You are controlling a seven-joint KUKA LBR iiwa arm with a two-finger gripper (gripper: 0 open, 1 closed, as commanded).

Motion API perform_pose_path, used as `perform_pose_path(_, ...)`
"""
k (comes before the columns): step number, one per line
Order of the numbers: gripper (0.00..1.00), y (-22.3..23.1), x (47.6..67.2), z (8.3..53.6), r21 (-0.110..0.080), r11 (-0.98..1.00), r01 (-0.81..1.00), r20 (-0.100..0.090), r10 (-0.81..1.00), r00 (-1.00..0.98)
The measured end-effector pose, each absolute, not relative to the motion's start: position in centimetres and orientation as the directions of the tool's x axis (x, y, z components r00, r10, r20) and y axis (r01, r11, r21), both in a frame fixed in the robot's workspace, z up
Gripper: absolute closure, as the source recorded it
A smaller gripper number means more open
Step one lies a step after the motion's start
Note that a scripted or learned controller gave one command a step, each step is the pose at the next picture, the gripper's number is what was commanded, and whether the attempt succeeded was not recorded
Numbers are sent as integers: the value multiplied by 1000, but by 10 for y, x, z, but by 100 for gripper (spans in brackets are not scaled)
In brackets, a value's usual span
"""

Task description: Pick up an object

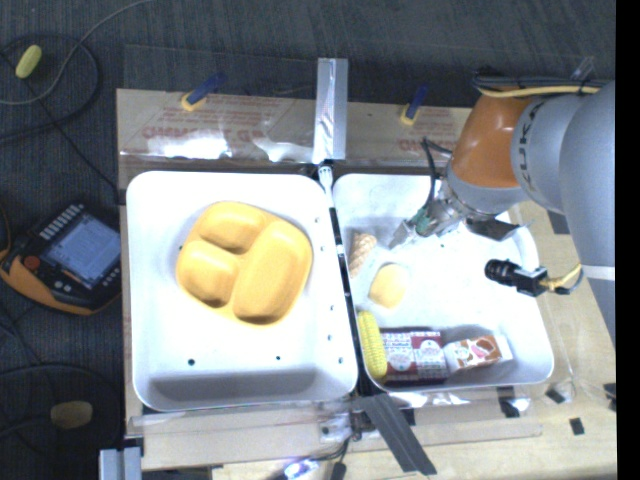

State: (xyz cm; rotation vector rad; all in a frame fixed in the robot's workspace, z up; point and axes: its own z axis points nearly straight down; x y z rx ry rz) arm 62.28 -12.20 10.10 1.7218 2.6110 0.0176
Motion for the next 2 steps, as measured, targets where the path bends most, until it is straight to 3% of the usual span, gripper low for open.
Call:
perform_pose_path(1,100,-75,669,185,1,460,888,-2,888,-460)
perform_pose_path(2,100,-106,669,207,-1,753,658,-5,658,-753)
